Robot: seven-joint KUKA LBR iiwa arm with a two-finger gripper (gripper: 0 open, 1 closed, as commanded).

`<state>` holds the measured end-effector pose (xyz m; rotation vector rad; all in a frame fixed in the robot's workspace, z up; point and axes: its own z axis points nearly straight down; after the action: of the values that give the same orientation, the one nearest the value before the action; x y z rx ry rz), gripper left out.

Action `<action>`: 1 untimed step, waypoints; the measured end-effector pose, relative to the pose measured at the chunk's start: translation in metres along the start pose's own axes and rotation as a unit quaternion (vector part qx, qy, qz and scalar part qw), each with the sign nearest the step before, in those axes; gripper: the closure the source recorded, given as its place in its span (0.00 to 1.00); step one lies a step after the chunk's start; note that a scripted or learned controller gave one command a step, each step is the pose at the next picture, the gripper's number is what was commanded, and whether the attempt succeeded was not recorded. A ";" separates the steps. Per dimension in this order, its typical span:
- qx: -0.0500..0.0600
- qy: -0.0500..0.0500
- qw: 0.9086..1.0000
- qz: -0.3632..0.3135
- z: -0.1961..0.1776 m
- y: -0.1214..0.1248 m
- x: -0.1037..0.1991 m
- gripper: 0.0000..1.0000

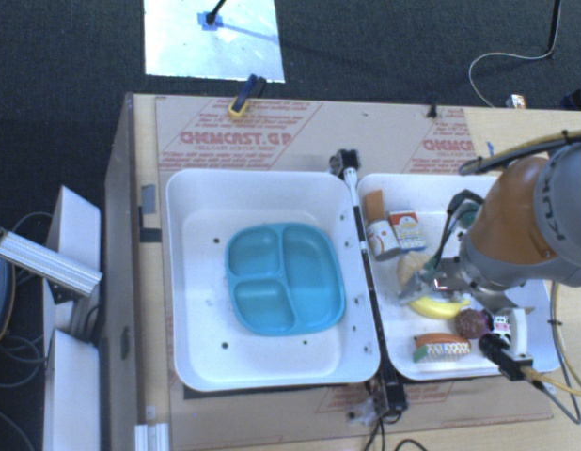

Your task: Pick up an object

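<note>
The counter [272, 130], a brown board printed with red lettering, carries two shallow white plastic bins side by side; the left bin [201, 280] holds a light blue four-compartment plastic tray [283, 278] near its centre. The right bin [389, 350] holds the loose objects: a small white and red carton [407, 230] and a brown-topped container [377, 225] toward its far left corner; a yellow banana [435, 307] near the middle; a dark round maroon object [472, 322] just beside the banana's right end; an orange and white patterned packet [442, 348] along the near edge. The grey arm with its orange band [516, 219] reaches over the right bin from the right edge; the gripper [439, 280] sits low, directly above the banana; fingers' opening cannot be judged, nor whether anything is held.
</note>
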<state>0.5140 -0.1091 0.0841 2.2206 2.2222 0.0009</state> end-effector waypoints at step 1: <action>-0.001 0.000 1.000 -0.001 -0.011 0.001 0.000 1.00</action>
<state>0.5153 -0.1088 0.0949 2.2179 2.2224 0.0046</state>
